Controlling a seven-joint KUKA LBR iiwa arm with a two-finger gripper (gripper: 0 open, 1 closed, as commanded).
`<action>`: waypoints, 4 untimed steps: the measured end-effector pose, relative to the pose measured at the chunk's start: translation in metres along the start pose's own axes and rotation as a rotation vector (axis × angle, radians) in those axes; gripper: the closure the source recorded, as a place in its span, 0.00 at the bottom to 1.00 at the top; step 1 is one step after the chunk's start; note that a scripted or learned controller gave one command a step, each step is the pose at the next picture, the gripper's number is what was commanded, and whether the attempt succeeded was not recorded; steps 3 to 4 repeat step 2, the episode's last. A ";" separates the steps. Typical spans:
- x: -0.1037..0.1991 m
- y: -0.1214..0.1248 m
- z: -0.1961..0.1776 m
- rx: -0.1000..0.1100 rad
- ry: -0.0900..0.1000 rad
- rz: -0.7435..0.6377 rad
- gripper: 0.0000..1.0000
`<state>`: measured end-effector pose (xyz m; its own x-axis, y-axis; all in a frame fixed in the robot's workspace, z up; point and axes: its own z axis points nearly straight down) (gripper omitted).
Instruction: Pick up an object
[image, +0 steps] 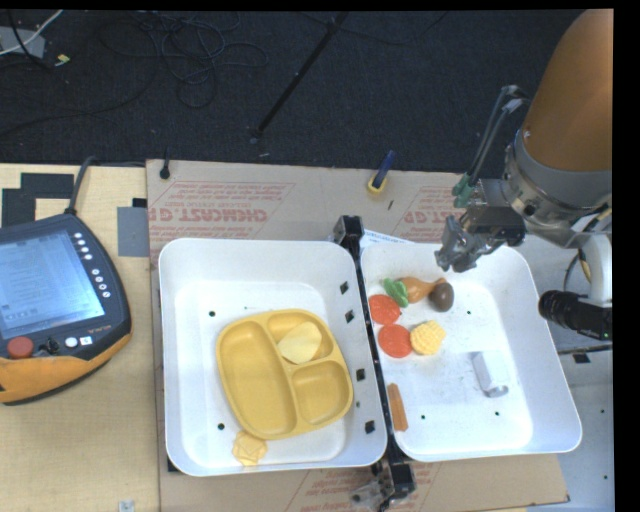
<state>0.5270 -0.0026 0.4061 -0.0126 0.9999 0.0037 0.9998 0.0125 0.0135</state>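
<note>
The gripper (455, 258) hangs over the far edge of the right bin (540, 400), just above and right of a brown round piece (441, 296). Nothing shows between its fingers. Beside the brown piece lie an orange carrot-like piece (416, 289) with a green leaf (396, 291), two red slices (384, 308) (395, 341), and a yellow corn piece (427, 338). A grey block (488, 373) sits further right, and an orange stick (397, 406) lies near the bin's left wall.
The left bin (190, 300) holds a yellow divided tray (250, 380) with a pale slice (299, 345) in one compartment, and a small yellow piece (249, 449) at the front. A teach pendant (55, 300) lies at the far left. A black divider (362, 330) separates the bins.
</note>
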 end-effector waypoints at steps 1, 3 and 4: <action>0.015 -0.052 -0.047 0.011 -0.002 0.010 1.00; 0.082 -0.033 -0.034 0.017 -0.003 0.007 1.00; 0.082 -0.033 -0.034 0.017 -0.003 0.007 1.00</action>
